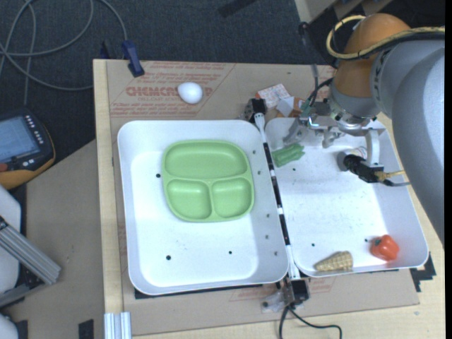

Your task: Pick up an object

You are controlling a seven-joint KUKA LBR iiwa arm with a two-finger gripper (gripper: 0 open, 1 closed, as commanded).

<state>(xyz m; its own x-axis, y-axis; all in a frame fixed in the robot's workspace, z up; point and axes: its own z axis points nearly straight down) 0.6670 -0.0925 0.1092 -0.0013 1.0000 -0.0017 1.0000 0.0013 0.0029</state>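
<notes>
My gripper (pixel 311 124) hangs over the far left corner of the right bin (pixel 353 210), at the end of the grey arm with its orange band. Just below and left of it, a small green object (pixel 288 154) lies on the bin floor close to the divider; I see no contact between the two. In the near right corner of the same bin lies a red toy vegetable (pixel 385 247). A tan waffle cone (pixel 334 262) rests on its side by the near rim.
The left bin (pixel 141 246) holds a green divided plate (pixel 208 180). On the cardboard behind the bins sit a white egg-shaped object (pixel 189 92), a blue clip (pixel 132 58) and a crumpled wrapper (pixel 275 94).
</notes>
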